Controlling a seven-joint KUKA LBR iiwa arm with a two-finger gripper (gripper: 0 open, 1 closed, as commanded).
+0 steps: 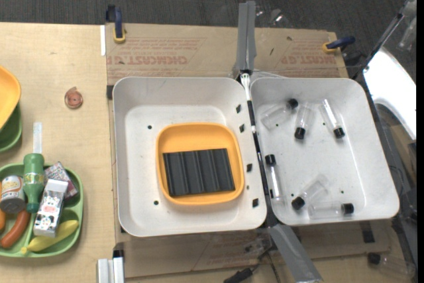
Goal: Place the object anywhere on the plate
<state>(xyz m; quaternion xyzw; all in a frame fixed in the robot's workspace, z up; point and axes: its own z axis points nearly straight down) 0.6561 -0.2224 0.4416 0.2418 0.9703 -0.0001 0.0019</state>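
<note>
Left bin: orange plate sits at centre, toward the front edge. Dark ribbed block lies flat inside the plate rim, so placement looks done; nothing appears left but confirmation. Right bin: clear black-capped vials scattered from back to front corner. Gripper state: cannot tell.

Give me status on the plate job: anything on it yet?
Looks done: a dark ribbed block already lies flat in the middle of the orange plate in the left bin. In hand: nothing visibly being carried; a white part of the rig sits at the right edge. Left: several clear black-capped tubes lie loose in the right bin, if those count.
</note>
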